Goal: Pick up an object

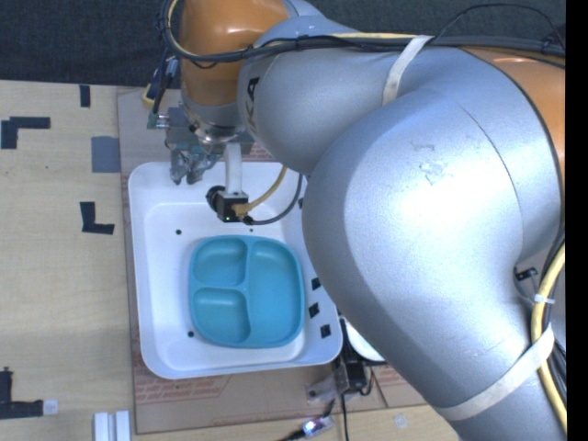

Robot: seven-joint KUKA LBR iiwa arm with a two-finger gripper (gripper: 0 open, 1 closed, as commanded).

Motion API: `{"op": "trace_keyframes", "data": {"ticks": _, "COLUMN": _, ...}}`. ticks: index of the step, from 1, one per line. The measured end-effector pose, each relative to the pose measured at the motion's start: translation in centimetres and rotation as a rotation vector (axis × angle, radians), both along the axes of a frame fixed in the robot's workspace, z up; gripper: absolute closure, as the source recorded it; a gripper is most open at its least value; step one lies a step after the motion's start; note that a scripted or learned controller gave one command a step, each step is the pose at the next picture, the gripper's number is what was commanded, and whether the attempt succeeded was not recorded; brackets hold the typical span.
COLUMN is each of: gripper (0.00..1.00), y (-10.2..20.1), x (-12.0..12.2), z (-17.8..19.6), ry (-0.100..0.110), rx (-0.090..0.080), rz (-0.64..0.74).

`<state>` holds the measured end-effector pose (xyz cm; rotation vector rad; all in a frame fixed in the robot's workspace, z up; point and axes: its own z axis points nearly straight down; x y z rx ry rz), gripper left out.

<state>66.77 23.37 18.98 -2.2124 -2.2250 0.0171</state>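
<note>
We see the gripper [189, 168] hanging above the far left corner of the left white bin [152, 274], under the arm's orange band [220, 26]. Its fingers are small and dark against the bin rim, and we cannot tell whether they are spread or pressed together; we see nothing between them. Just beside the gripper, to its right, a white bracket with a black fitting [227, 200] and a looping cable hangs over the bin. Nearer the camera from the gripper, well apart from it, a teal divided plate [246, 292] lies flat on the bin floor. The grey arm [432, 209] covers the bench to the gripper's right.
</note>
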Motion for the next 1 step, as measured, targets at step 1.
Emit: {"op": "trace_keyframes", "data": {"ticks": 1, "gripper": 1.00, "y": -0.01, "x": -0.04, "z": 16.14, "ry": -0.023, "rx": 0.009, "rz": -0.003}}
